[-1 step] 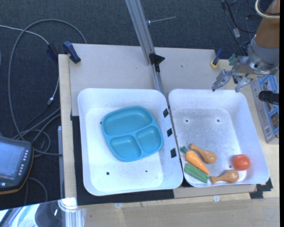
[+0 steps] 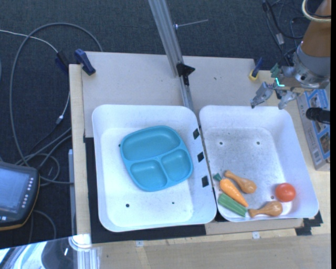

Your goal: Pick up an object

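Orange and green plastic toy food lay bunched in the lower part of the right-hand shallow white bin [image 2: 294, 131]: an orange toy carrot [image 2: 232, 191] touching a green toy vegetable [image 2: 231, 204] just below it, a tan toy drumstick [image 2: 242, 182] just above it, a second tan drumstick [image 2: 266, 209] near the bottom rim, and a red toy tomato [image 2: 285, 192] at the lower right. None of them was grasped.

At the upper right of the frame the two-finger metal gripper [image 2: 271, 99] hung over the bin's top rim, its fingers spread apart with nothing between them, well apart from the toys. Above it rose the grey arm with its orange band [image 2: 317, 31].

No writing could be read; a printed blue item [image 2: 317, 131] at the right edge was too small to make out.

In the left-hand white bin [image 2: 105, 173] sat a light blue plastic plate with three compartments [image 2: 156, 157]. Both bins rested on a pale wooden bench [image 2: 131, 79] with blue clamps [image 2: 84, 61] at its upper corners. A metal pole [image 2: 170, 42] slanted down from the top centre. Dark carpet [image 2: 42, 16] with looping cables [image 2: 31, 63] surrounded the bench, and a dark handheld screen [image 2: 16, 192] lay at the lower left.
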Available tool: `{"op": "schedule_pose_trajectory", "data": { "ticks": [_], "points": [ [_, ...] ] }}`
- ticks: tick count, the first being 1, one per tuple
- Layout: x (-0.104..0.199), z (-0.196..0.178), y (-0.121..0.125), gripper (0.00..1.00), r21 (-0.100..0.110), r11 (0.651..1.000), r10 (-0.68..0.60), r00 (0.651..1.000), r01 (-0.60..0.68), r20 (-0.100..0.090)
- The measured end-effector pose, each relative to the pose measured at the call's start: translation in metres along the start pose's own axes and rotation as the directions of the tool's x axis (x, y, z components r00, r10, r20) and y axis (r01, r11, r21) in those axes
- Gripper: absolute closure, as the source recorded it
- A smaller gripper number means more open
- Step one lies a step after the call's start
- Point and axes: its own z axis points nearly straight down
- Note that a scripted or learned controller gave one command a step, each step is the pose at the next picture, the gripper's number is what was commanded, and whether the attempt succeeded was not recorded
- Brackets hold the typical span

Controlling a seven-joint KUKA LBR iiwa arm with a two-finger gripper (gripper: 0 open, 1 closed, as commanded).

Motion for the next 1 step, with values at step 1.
{"op": "schedule_pose_trajectory", "data": {
  "ticks": [1],
  "points": [
    [-0.0077, 0.0576, 0.0033, 0.0, 0.005, 1.0, 0.002, 1.0, -0.002, -0.001]
  ]
}}
